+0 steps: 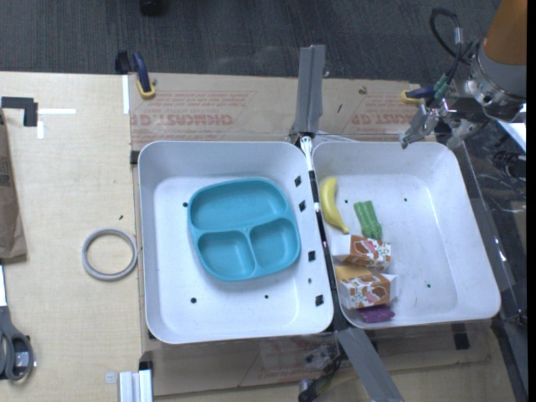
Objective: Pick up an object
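Observation:
The right bin holds a yellow banana, a green block, two small orange-and-white cartons and a purple item, all along its left side. My gripper hangs above the bin's far right rim, well apart from those objects. Nothing shows between its fingers, which appear spread.
The left bin holds a blue three-compartment tray. A grey ring and scissors lie on the bench at the left. A grey bar stands behind the seam between the bins.

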